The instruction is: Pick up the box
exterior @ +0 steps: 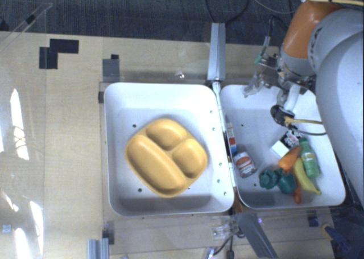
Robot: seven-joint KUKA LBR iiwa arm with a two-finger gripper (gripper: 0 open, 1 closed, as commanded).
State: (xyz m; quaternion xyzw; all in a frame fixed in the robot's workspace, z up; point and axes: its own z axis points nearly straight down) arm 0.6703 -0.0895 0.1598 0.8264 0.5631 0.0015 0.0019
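The gripper (282, 90) hung over the far part of the right bin (250, 195); how far it was open could not be told. The box (286, 143), apparently the small white carton, lay near the right wall, touching the carrot (289, 159) and green bottle (310, 160). Crowding risked a snagged neighbour or a slipped grasp.

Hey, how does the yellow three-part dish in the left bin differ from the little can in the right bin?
The yellow dish is far larger than the can, taking up much of the left bin. The dish is plain yellow with three hollows; the can is white with a red-brown band. The dish sits alone in the middle of its bin, while the can lies near the left wall of the right bin, which it shares with a cluster of toy food. Both rest on bin floors.
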